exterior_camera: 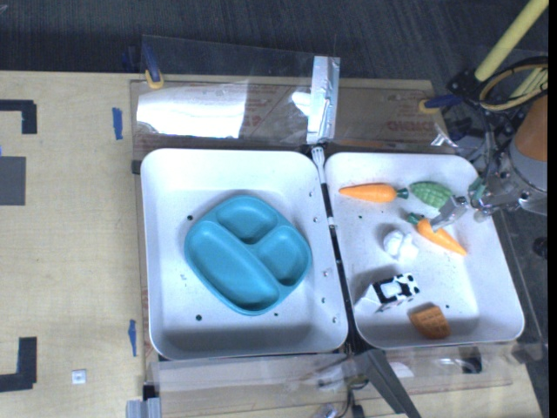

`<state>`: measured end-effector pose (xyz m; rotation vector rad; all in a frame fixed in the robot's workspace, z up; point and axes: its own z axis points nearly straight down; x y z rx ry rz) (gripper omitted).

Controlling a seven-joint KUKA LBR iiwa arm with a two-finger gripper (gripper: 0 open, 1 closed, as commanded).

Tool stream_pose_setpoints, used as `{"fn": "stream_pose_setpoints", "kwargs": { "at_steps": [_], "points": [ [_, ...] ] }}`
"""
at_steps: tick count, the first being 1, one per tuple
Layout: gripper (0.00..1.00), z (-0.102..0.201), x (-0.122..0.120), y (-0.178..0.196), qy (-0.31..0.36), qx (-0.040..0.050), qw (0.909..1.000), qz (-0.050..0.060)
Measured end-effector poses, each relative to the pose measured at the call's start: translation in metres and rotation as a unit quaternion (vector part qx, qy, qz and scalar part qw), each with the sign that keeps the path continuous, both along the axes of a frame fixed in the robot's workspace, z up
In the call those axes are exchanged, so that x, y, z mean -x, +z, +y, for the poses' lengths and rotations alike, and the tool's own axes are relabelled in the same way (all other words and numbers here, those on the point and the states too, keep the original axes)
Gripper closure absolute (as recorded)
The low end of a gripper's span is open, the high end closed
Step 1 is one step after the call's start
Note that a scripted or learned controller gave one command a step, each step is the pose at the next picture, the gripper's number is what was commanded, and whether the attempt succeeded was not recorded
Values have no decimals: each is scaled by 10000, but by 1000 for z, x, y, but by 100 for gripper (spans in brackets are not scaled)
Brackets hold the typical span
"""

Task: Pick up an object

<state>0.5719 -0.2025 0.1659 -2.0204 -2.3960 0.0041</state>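
We see a blue divided plate [248, 252] in the left bin [165, 233]. In the right bin [496, 286], the pincer [448, 212] sits over a carrot [442, 237] near the right edge; we cannot tell its opening.

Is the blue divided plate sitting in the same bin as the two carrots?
No, the blue divided plate lies in the left bin, while both carrots lie in the right bin.

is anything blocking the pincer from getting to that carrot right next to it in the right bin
Nothing visible does. The pincer sits at the upper right of the right bin, just above the near carrot. The green toy lies to its left and the white ball further left, both off that path.
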Motion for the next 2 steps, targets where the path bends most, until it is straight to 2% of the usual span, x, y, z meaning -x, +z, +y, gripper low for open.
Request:
{"fn": "stream_pose_setpoints", "kwargs": {
  "at_steps": [1,2],
  "points": [
    [0,-12,-6,-69,865,-19,9962,-67],
    [100,-14,-7,-59,860,8,9963,-82]
  ]
}}
